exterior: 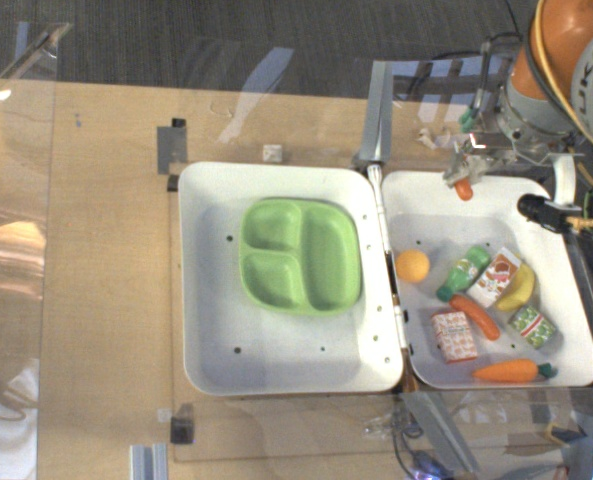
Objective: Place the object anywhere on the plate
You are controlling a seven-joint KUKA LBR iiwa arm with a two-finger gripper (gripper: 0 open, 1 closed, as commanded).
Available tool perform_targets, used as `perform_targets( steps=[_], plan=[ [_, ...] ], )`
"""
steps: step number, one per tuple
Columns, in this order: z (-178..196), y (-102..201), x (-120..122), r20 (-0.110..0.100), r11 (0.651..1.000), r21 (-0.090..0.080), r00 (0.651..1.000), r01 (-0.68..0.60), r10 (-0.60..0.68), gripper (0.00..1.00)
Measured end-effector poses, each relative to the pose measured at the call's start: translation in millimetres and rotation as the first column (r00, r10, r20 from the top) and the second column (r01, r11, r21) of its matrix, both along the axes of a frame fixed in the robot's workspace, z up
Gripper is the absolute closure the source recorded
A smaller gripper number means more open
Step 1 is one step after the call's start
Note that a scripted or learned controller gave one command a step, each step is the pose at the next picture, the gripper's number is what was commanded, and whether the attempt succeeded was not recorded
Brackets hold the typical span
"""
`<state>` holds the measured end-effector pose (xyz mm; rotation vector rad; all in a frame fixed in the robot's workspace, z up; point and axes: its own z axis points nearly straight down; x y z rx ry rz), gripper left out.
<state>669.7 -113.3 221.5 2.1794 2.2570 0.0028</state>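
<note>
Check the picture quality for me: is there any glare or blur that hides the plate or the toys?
Camera view: even light, and the green plate and toys such as the orange ball are sharp. Glare streaks a clear panel at the left edge, away from both bins. The gripper at the right bin's far rim is small and slightly soft.

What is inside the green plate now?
The green plate shows three bare compartments, nothing in them. Nothing covers it. The toys lie in the right bin, and what is under them is hidden.

The right bin [576,298] holds an orange [412,266], a green bottle [463,273], a banana [519,288] and a carrot [509,371].
</note>
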Motion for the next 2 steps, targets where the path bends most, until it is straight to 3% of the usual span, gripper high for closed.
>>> perform_targets(
  steps=[1,2],
  plan=[
    [-35.6,69.8,-28.1,0.002,0.979,0.001,0.979,-0.202,0.202,1.0],
    [-35.1,135.6,-87.6,0.003,0.873,-0.001,0.873,-0.487,0.487,1.0]
  ],
)
